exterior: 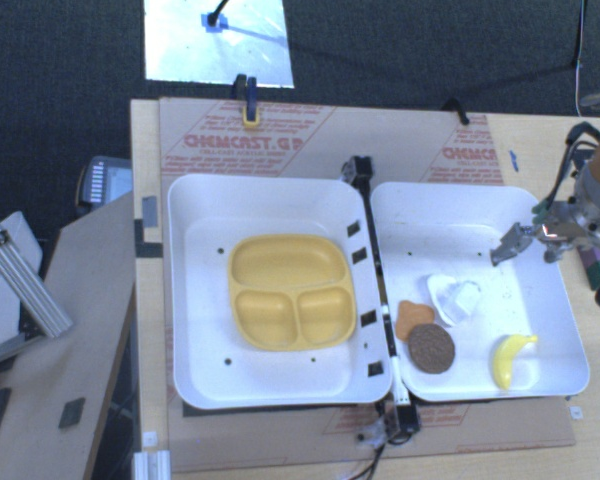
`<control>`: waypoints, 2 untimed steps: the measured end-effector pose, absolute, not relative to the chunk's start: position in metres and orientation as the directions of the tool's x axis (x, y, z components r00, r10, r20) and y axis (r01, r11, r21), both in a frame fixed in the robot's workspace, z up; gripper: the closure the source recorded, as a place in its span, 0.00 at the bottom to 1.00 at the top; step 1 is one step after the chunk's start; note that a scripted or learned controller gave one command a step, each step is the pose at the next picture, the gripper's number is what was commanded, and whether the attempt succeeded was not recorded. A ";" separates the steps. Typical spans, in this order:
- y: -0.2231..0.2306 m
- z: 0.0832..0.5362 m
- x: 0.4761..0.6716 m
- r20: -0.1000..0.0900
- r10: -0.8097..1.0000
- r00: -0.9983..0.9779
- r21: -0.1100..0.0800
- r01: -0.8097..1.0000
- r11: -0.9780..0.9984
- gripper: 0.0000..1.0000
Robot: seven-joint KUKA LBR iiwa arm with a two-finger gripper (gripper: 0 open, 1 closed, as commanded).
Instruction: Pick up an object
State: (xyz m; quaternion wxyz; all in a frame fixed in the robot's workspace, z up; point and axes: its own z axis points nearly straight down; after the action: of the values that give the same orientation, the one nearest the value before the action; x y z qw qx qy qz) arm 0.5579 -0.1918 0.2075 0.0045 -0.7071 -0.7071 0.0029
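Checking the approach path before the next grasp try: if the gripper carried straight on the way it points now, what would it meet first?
The gripper points left and slightly down over the right bin. Carried on, it would likely meet the bin's bare floor first, above the white crumpled object. Depth is unclear from this slanted view.

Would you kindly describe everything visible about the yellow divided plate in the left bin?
The yellow divided plate looks like matte plastic, a rounded square with a raised rim and three compartments: one wide section across the far side, two smaller ones nearer the camera. It lies flat, right way up, roughly centred on the floor of the left bin, slightly rotated. Nothing lies in it.
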 end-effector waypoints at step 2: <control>-0.191 0.151 0.558 0.001 1.000 -0.002 -0.003 1.000 0.002 0.00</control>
State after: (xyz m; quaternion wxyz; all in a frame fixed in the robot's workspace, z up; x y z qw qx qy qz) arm 0.5585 -0.1913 0.1514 0.0013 -0.7064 -0.7078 0.0008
